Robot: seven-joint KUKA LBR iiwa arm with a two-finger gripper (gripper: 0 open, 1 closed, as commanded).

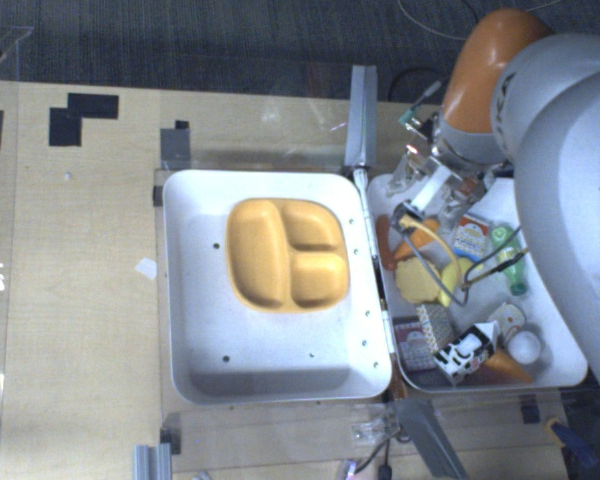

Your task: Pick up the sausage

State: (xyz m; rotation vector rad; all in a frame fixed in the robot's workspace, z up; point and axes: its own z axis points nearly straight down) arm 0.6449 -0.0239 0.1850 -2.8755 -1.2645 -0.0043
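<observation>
A reddish-brown sausage [383,240] lies along the left wall of the right bin [570,363], partly hidden by the wrist's fittings. My gripper [416,176] hangs over the far left corner of that bin, just above and to the right of the sausage's far end. Nothing shows between its tips from this angle.
The right bin is crowded: a yellow lump [416,281], a red-and-white packet [470,236], a green bottle [517,274], a black-and-white toy [464,354], a white ball [523,346] and an orange-brown piece [506,370]. A yellow divided plate [285,253] sits in the left bin [195,298].
</observation>
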